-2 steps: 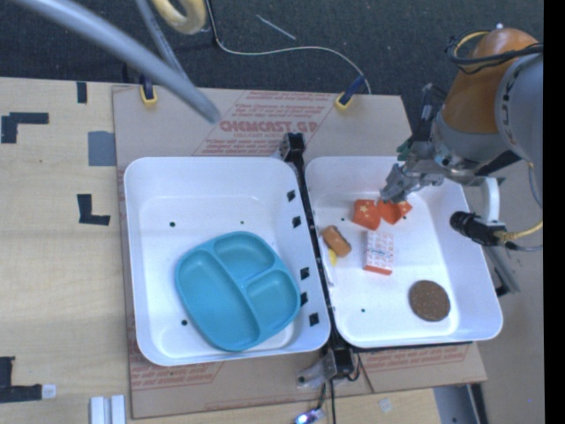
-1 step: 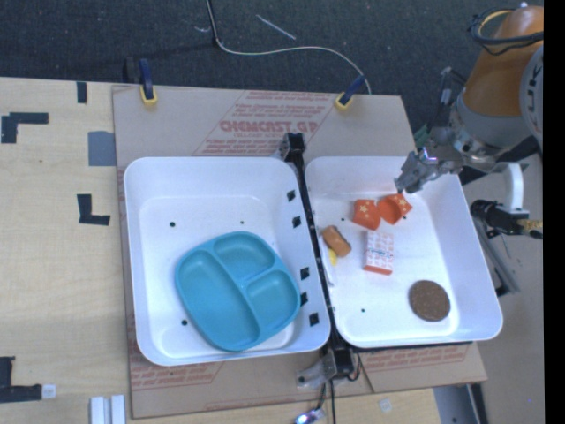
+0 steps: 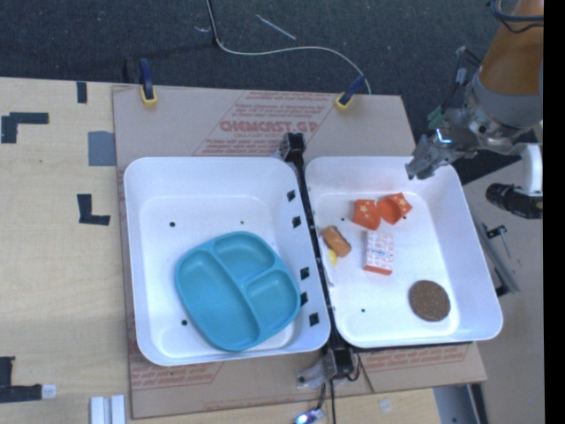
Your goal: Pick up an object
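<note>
Progress: nothing had been lifted, as far as the frame showed; every object lay on a bin floor, so the whole pick looked left to do.
Arm: it entered from the upper right of the frame, its orange band at the top right corner.
Gripper: it hung over the upper right rim of the right bin, right of centre in the frame and above the objects.
Fingers: too dark and small against the rim to judge; I could not tell whether they stood apart or together. Nothing showed between them, and they touched no object.
Red blocks: two of them lay side by side in the upper middle of the right bin, the nearest things to the gripper, yet apart from it.
Carton: a white and red one lay just below the blocks, centre of that bin.
Brown piece: it lay near the bin's left wall, a yellow bit at its lower end.
Brown disc: it lay flat at the bin's lower right.
Blue tray: it sat in the lower part of the left bin, well apart from the gripper.
Left to do: judged from this, choosing an object, descending, closing and lifting.
</note>
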Motion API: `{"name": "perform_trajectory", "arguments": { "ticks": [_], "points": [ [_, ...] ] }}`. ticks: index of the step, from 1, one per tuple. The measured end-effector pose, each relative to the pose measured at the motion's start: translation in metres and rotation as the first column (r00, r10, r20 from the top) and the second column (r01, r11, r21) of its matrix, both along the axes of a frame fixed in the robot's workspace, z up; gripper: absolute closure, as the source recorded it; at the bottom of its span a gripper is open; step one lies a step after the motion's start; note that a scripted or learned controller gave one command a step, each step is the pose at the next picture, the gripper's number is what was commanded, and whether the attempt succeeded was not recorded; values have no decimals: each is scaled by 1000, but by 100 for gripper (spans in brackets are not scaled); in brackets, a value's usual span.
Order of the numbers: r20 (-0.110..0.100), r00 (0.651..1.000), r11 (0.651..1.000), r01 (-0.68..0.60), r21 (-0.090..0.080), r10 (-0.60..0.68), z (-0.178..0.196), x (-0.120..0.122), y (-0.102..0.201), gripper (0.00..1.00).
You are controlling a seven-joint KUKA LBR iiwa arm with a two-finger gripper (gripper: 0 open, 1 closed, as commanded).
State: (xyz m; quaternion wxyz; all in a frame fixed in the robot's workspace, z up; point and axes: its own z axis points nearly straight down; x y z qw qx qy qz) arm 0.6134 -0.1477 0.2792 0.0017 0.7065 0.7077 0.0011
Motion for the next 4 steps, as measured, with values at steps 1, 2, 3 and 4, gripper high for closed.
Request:
{"name": "perform_trajectory", "arguments": {
  "ticks": [1,2,3,4],
  "points": [
    [-6,1000,1000,-4,2,4,-19,-7,52,100],
    [-6,1000,1000,-5,2,5,-18,-23,106,100],
    [-7,1000,1000,-5,2,5,-31,-24,160,100],
    [-8,1000,1000,-5,2,5,-51,-38,211,100]
  ]
}}
